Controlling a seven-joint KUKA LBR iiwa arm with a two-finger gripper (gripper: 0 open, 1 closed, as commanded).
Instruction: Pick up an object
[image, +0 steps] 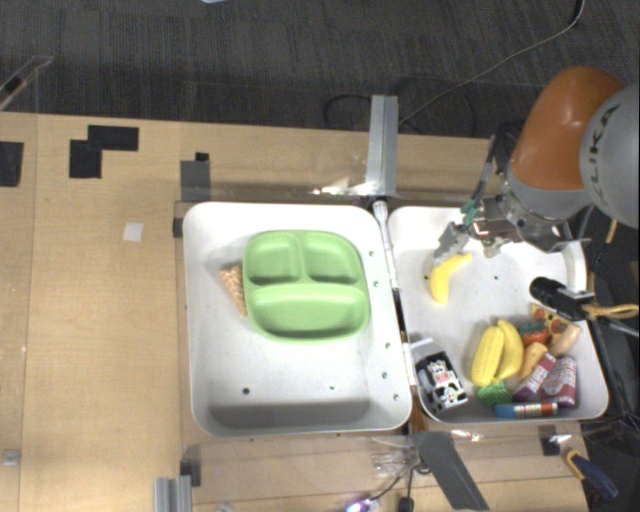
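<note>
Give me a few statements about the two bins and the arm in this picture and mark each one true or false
1. A green divided tray lies in the left bin. True.
2. The yellow banana lies in the left bin. False: it lies in the right bin, just below the gripper.
3. A pile of small items sits in the lower right part of the right bin. True.
4. The gripper hangs over the left bin. False: it is over the upper part of the right bin.
5. The green divided tray is full of toy food. False: its compartments look bare.
</note>
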